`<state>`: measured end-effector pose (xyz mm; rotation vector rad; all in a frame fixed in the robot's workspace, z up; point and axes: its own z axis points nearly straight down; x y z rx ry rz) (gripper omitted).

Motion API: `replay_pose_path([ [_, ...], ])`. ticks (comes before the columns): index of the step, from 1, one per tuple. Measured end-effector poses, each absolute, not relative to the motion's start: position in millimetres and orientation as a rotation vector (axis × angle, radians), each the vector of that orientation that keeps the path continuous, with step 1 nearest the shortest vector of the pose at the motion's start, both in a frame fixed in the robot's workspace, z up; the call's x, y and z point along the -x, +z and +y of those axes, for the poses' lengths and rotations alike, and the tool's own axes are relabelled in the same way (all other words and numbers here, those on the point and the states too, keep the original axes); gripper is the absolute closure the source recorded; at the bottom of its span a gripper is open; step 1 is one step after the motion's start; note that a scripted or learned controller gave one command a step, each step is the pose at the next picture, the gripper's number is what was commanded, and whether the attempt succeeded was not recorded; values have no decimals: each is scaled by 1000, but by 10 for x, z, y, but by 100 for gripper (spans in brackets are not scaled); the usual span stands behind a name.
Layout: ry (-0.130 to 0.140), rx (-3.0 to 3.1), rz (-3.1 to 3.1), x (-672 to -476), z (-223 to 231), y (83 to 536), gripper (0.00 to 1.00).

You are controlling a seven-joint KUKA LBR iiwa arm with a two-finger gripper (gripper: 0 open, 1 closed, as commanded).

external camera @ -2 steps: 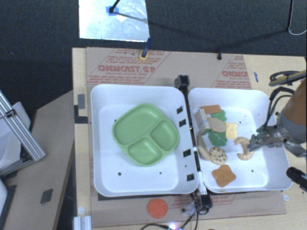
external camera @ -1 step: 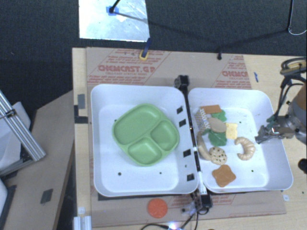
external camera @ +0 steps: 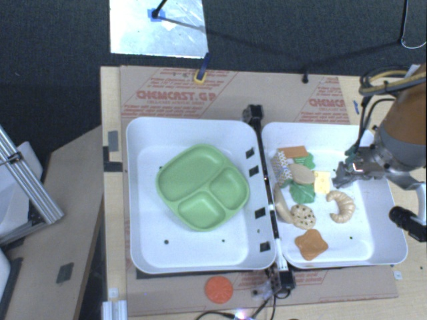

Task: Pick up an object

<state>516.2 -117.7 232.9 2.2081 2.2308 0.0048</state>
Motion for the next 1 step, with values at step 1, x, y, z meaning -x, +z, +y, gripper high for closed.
replay_pose_path([
  [1, 5, -2209, 2231, -5377, -760, 2362, 100],
])
